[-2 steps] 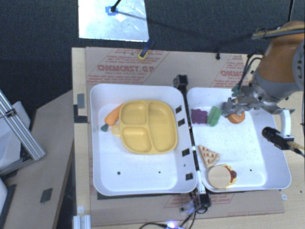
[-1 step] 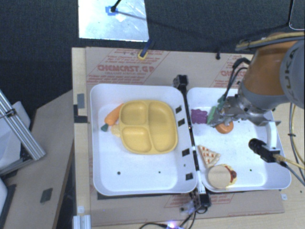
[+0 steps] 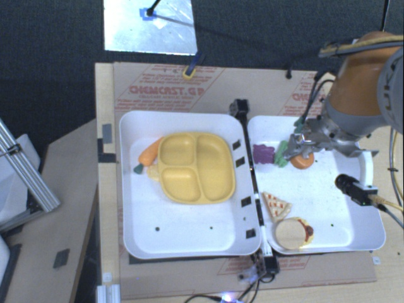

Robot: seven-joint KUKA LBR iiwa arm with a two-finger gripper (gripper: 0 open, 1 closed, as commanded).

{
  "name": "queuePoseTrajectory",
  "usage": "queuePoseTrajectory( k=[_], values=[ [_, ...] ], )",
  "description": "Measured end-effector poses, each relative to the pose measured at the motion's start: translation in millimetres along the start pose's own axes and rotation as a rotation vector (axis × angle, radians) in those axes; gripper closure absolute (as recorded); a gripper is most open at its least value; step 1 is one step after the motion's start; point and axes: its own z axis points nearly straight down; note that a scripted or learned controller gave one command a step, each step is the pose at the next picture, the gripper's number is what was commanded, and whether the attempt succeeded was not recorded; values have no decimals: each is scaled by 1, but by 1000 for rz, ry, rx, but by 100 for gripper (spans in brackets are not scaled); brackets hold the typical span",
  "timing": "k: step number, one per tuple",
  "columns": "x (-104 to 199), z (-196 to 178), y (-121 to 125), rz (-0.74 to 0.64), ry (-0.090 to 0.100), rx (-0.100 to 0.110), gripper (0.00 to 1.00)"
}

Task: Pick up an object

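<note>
I'm looking down on a pale wooden bench (image 3: pixel 69 188) with a brown cardboard sheet (image 3: pixel 170 87) printed in red under two white bins, dark carpet behind it and a shiny square plate (image 3: pixel 150 16) lying on that carpet at the far side. A bit of metal framing (image 3: pixel 22 169) pokes in at the bench's left edge, cut off by the picture's border. In the left bin (image 3: pixel 136 232) sits a yellow divided tray (image 3: pixel 191 167), roughly central, and a toy carrot (image 3: pixel 149 153) leans against the tray's left rim, its green end partly tucked below. Over in the right bin (image 3: pixel 360 232), a purple toy (image 3: pixel 264 153) lies near the far left corner, just beside the divider. The arm (image 3: pixel 363 87) comes in from the right, orange band up top, and its gripper (image 3: pixel 295 149) is down over the far part of that bin. Right at the fingers I see a green piece (image 3: pixel 281 150) and an orange round object (image 3: pixel 303 161), touching or nearly so, but the wrist covers so much that I cannot tell whether the claw is released or clenched, or grasping either one. Toward the near left corner of the right bin lies a toy pizza slice (image 3: pixel 276 204), and just nearer than it a round sandwich toy (image 3: pixel 293 232). A black fitting (image 3: pixel 355 189) juts in at the right rim; what it is, I can't make out.
</note>
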Motion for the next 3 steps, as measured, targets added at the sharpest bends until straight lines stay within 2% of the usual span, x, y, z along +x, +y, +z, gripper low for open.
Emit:
queuePoseTrajectory(
  k=[1, 2, 3],
  values=[
    [5, 0, -3, 0, 1, 2, 100],
    [-6, 10, -3, 5, -1, 2, 100],
    [4, 19, -4, 1, 0, 2, 100]
  ],
)
